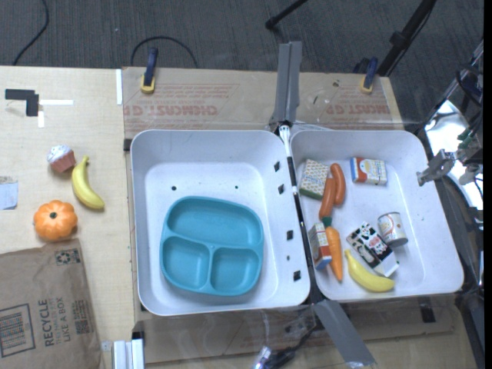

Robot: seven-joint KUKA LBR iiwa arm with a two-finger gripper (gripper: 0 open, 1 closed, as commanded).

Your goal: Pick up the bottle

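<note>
In the right bin (415,206), a small bottle (317,241) with a pale label lies on its side near the left wall. An orange carrot (335,247) rests against it. My gripper (437,167) hangs over the bin's right rim, well to the right of the bottle and higher in the view. It touches nothing, and most of the arm is cut off by the view's right edge.
The right bin also holds a green box (314,178), a sausage (333,191), a small carton (369,171), a can (391,228), a cow-print carton (372,247) and a banana (367,274). A blue divided plate (211,246) lies in the left bin (154,206). Toy food sits on the bench at left.
</note>
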